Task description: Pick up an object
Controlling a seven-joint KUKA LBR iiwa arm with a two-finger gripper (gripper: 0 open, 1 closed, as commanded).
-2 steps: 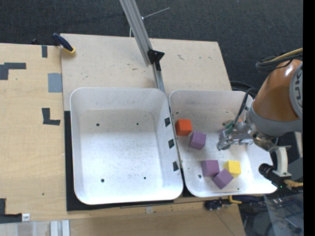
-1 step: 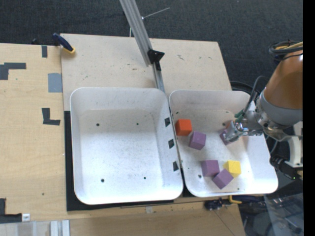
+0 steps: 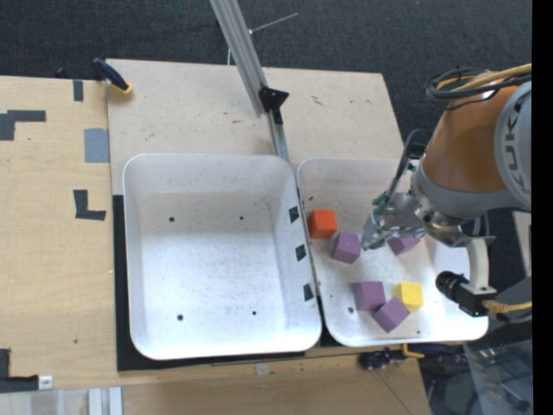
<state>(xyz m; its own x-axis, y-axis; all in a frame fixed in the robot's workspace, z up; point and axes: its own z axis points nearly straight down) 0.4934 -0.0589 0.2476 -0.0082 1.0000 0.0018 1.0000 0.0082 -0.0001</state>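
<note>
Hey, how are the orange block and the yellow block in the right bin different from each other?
The orange block sits near the right bin's far left corner, beside the divider; the yellow block lies toward its near edge. The orange block stands alone, slightly apart from a purple block; the yellow block is wedged against two purple blocks. The orange one looks a bit larger. Both are small cubes lying loose, not in the gripper.
</note>
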